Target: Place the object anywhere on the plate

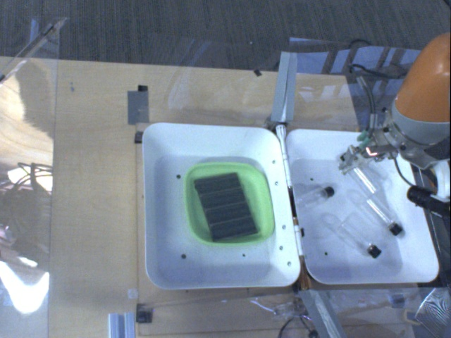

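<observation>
Two shallow white bins [162, 259] sat adjacent; the left held a square green plate [262, 203] bearing a dark ribbed rectangular block [225, 206]. Clear plastic tubes [373, 203] littered the right bin beneath the gripper [366, 146], apparently empty. Grasping one mid-length seemed wisest.

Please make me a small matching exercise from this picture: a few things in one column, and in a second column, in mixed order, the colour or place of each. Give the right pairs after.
Things:
1. plate
2. dark ridged block
3. clear tubes with black caps
4. band above the wrist

Descriptions:
A. orange, at the right of the view
B. lying in the right bin
C. green, standing in the left bin
D. dark grey, resting on the plate

Pairs: 1-C, 2-D, 3-B, 4-A
</observation>
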`<state>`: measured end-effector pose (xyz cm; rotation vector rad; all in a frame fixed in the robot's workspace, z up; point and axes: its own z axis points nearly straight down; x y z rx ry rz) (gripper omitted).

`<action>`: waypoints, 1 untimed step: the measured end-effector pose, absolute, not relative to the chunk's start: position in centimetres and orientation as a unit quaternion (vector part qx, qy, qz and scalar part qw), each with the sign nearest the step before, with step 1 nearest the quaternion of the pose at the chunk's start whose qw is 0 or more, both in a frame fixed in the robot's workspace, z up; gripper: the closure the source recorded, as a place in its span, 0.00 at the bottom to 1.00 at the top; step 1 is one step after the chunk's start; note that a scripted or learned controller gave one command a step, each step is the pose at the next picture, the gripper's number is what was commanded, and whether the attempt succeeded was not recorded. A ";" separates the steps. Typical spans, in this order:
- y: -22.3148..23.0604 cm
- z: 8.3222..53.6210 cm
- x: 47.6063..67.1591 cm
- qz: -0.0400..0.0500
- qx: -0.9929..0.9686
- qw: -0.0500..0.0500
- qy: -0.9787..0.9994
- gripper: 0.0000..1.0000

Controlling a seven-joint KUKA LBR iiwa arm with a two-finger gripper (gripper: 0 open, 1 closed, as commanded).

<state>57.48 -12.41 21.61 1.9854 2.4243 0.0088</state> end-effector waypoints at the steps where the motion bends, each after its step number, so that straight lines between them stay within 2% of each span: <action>1: -2.5 21.3 54.7 0.002 0.544 0.002 0.839 1.00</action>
